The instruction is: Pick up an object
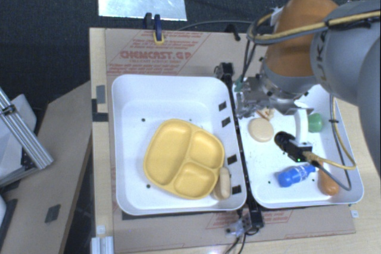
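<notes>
Brown board (161,47) beneath the bins: red print "CHEMCAST GP" at far edge, smaller lines illegible.

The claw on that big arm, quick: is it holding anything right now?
Gripper: cannot be told; it hangs low over the right bin, just above the round beige disc.

The far right corner of the right bin (357,193) is covered by the arm (333,38), which is cut off by the right edge. The pincer (259,105) is largely hidden beneath the wrist.
</notes>
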Motion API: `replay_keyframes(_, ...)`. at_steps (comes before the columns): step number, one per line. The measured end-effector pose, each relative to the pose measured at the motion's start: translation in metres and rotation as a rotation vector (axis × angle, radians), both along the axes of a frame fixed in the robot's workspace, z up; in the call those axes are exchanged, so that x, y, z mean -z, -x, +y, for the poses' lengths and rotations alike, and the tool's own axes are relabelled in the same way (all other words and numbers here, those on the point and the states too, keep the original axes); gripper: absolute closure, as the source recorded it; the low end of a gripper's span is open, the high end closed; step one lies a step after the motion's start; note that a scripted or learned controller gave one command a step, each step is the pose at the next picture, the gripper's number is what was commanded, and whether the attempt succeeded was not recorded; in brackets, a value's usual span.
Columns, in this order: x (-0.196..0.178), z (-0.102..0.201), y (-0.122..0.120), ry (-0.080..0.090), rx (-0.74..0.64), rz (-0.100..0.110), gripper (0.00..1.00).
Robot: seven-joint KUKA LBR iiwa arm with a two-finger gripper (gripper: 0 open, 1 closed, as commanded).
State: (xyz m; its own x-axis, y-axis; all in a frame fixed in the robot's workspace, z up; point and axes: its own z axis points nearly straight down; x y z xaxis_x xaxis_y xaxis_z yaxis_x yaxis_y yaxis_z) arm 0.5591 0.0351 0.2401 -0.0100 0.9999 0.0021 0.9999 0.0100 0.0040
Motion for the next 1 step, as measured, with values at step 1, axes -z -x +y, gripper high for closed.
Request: replay_keyframes(1, 0.0134, 0.0482, -0.0166, 0.001, 0.001, 0.002, 1.0)
